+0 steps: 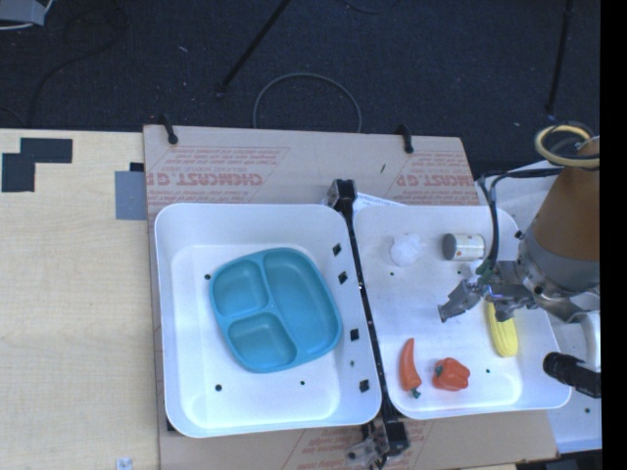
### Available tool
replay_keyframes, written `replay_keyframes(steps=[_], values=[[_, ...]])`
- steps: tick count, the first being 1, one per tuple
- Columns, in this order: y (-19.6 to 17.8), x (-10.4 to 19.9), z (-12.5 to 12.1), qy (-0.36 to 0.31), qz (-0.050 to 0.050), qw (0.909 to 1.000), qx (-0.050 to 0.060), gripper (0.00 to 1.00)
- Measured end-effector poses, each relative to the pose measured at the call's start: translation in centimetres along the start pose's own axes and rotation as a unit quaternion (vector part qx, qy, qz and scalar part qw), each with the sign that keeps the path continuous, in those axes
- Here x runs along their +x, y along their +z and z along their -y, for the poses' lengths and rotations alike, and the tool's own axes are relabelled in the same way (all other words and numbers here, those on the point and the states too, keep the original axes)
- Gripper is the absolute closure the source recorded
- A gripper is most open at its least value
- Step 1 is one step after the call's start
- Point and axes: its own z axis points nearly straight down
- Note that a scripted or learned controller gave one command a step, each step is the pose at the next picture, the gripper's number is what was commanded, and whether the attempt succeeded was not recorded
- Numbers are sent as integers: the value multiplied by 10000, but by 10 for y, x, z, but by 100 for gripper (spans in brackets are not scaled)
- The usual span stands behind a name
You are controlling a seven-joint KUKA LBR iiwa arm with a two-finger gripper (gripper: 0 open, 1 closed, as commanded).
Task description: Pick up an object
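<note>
One fixed overhead camera looks slantwise down on both bins [186, 262].

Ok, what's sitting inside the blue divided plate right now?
The blue divided plate in the left bin shows three bare compartments, nothing in them. Whatever lies beneath it is covered.

A blue three-compartment plate [274, 306] is lying flat in the white bin [186, 233] well off to the view's left of the jaws, that bin is sitting on a cardboard sheet [245, 164] covering the pale tabletop [69, 311], and a thin cable loop [306, 74] is lying on the dark floor [441, 47] far beyond them.
</note>
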Motion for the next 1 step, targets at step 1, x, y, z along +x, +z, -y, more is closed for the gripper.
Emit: replay_keyframes(steps=[1], values=[[-3, 0, -2, -4, 6, 10000, -35, 0]])
